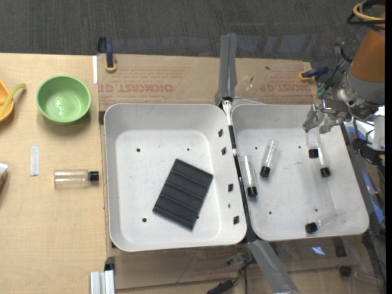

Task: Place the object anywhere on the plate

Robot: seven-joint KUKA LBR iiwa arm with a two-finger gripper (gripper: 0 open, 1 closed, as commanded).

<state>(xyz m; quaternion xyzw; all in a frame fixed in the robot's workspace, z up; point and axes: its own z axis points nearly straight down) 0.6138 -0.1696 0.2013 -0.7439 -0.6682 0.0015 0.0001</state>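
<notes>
My claw point(318, 122) hung over the far right corner of the right bin point(294, 222); couldn't tell if the fingers were spread or pressed. Nothing visibly pinched. Nearest, just below the claw: two clear tubes with black caps point(318, 160). Further left, two more tubes point(267, 158) (one upright-ish, one alongside the divider). A fifth tube point(323, 223) lay at the near right corner. Farthest, in the left bin point(119, 225): the dark ribbed plate point(182, 193), lying tilted.
</notes>
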